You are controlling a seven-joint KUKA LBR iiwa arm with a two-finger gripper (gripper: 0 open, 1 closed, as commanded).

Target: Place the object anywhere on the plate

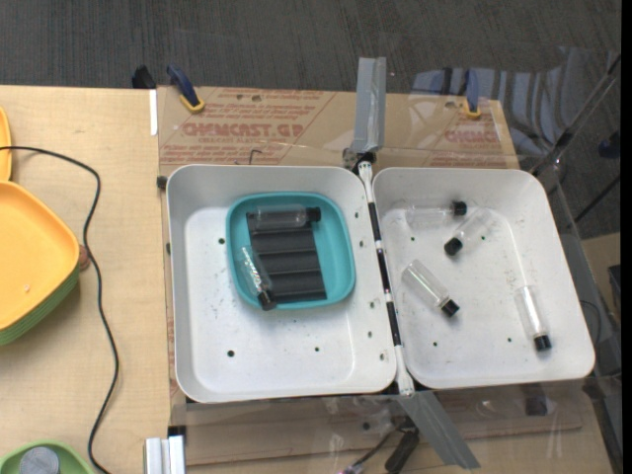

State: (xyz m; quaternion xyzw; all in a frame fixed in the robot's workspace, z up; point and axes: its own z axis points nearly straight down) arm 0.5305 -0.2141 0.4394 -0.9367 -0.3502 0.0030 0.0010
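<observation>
While four clear vials (431,288) lie loose in the right bin (553,354), teal plate (341,275) sits left. Light, slick, roll-prone; grip mid-barrel. Claw state: cannot tell.

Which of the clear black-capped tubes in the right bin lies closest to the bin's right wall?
The tube at the lower right, lying nearly lengthwise with its black cap toward the near edge. The other three sit further left, nearer the divider.
</observation>
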